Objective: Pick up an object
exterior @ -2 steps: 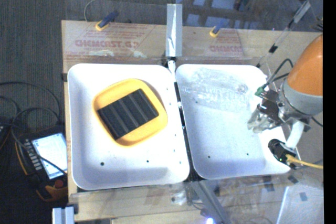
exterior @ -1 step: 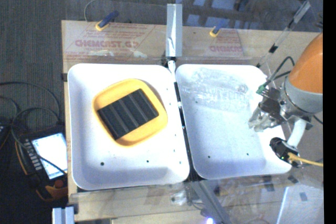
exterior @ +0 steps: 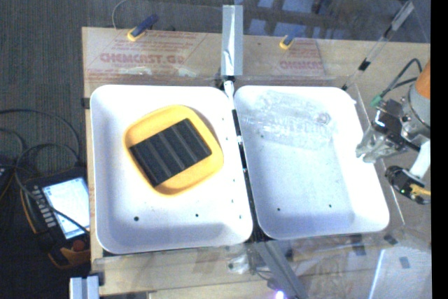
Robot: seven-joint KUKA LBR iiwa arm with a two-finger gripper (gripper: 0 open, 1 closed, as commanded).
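The two-finger gripper (exterior: 369, 148) — finger state I cannot tell — waits at three o'clock; best descend squarely over the clear crinkled plastic bottle (exterior: 290, 121) — it looks slippery.

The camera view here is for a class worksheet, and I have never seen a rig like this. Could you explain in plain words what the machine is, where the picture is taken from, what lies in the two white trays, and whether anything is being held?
The picture comes from one fixed camera above a bench, looking down at a slant. At the right edge is the end of a robot arm, grey with an orange band, carrying a gripper beside the right bin's outer rim. I see nothing held in it.

Two shallow white bins sit side by side. The left bin holds a yellow object with a dark ribbed top. The right bin holds a clear plastic item near its far side, hard to make out against the white.

Behind the bins stands a board with two clamps. The robot's job is to pick up one object.
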